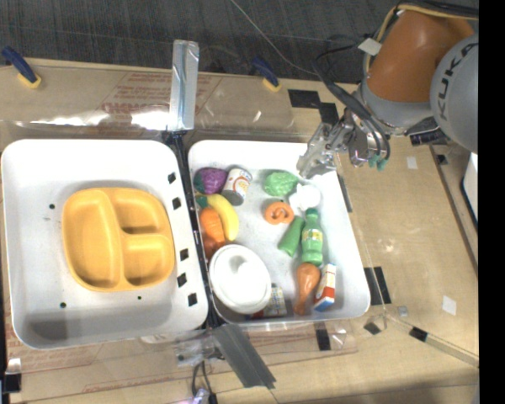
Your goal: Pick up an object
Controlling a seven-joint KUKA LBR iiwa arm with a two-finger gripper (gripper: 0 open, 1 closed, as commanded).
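The gripper (317,160) hangs over the upper right rim of the right bin (350,225), at about one o'clock from that bin's middle, with its fingers (310,163) spread apart and nothing between them. Just below the fingertips lie a green leafy toy (279,183) and a small white object (305,198). Toward ten o'clock in the bin sit a purple toy (209,179) and a small can (237,181), with a banana (225,213) and a carrot (211,225) beneath them. An orange ring-shaped piece (277,213) sits near the middle, a green bottle (311,236) at three o'clock, and a white bowl (238,278) at seven o'clock. The left bin (25,251) on the counter (404,251) holds a yellow divided tray (118,236).
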